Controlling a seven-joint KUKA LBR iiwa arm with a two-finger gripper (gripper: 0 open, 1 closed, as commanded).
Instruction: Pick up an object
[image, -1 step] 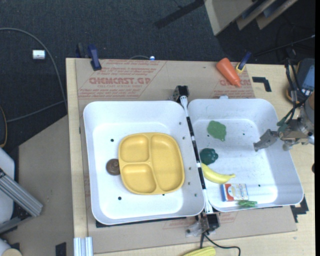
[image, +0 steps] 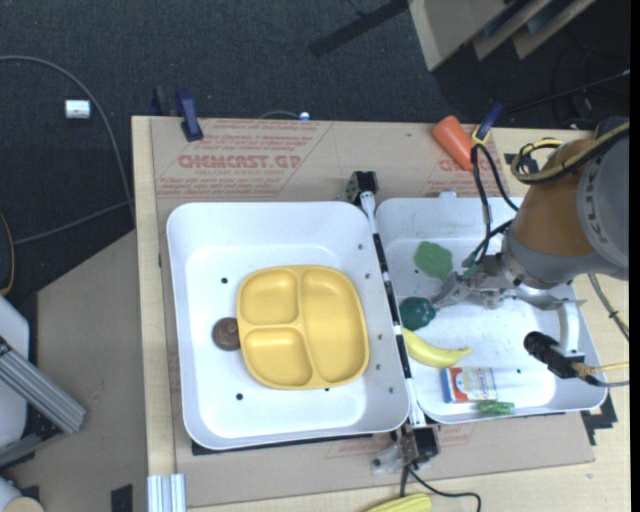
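Task progress: no object is seen lifted; by judgement the pick is not yet done and the grasp, the closing and the lift are all left.
Gripper (image: 447, 290): it is lowered into the right bin (image: 560, 398), near its left side, just beside the dark green ball and the flat green piece.
Fingers: thin metal parts are seen pointing to the left from the wrist, but whether they are spread or closed cannot be told from this slant; nothing is seen between them.
Likely target: the dark green ball (image: 416, 313) is judged the nearest thing to the gripper tip; whether it is touched cannot be told.
Ball appearance: it is small, round, dark green with a slight shine, and it lies close to the wall between the two bins.
Flat green piece (image: 434, 260): a lighter green, leaf-like shape is seen lying flat, just above the gripper in the view.
Banana (image: 433, 350): a yellow, curved toy fruit is seen lying just below the ball, apart from the gripper.
Small card (image: 469, 383): a red, white and blue printed packet is laid flat near the front wall, with a small green sprig (image: 493, 407) beside it.
Left bin (image: 200, 250): a yellow divided plate (image: 300, 327) is held in it, and a small brown round thing (image: 226, 334) is touching the plate's left edge.
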